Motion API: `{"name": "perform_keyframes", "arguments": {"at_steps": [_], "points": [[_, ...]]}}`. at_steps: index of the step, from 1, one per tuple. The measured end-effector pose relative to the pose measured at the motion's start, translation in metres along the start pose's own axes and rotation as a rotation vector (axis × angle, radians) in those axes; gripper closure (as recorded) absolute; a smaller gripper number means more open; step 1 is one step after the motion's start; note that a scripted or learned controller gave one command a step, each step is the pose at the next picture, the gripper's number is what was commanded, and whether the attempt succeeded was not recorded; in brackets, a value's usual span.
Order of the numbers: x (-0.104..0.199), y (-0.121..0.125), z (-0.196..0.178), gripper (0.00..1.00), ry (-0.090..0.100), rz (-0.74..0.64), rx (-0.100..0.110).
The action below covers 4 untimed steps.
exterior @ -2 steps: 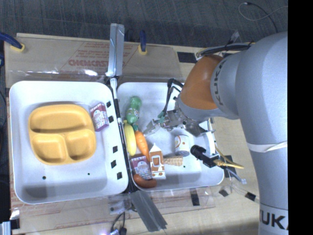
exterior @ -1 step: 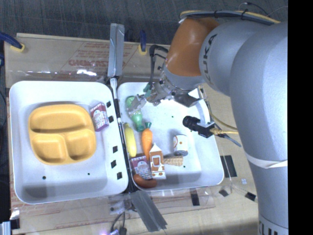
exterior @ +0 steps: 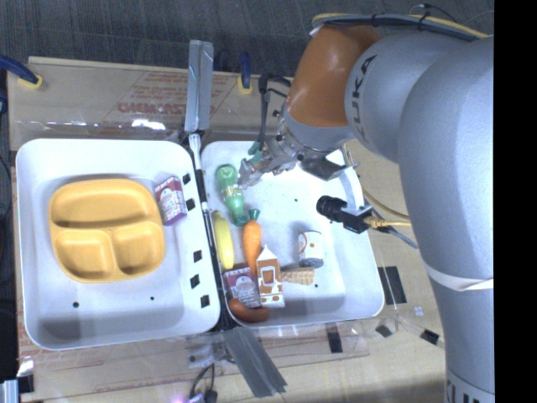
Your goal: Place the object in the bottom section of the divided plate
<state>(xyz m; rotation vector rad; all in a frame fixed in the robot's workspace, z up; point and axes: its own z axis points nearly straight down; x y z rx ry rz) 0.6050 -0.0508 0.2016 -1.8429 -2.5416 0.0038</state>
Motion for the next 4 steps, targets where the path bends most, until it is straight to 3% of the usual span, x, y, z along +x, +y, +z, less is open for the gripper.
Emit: {"name": "perform_keyframes", "arguments": {"at_steps": [1, 2, 3, 4], "points": [[0.072, -0.002, -0.006, 1.0, 0.001, -0.108, 0.001], [0.143, 0.038, -0.01, 1.0, -0.001, -0.201, -0.002], [0.151, 0.071, -0.019, 1.0, -0.002, -0.471, -0.004], [0.15, 0.071, -0.019, 0.0, -0.003, -0.471, -0.004]]}}
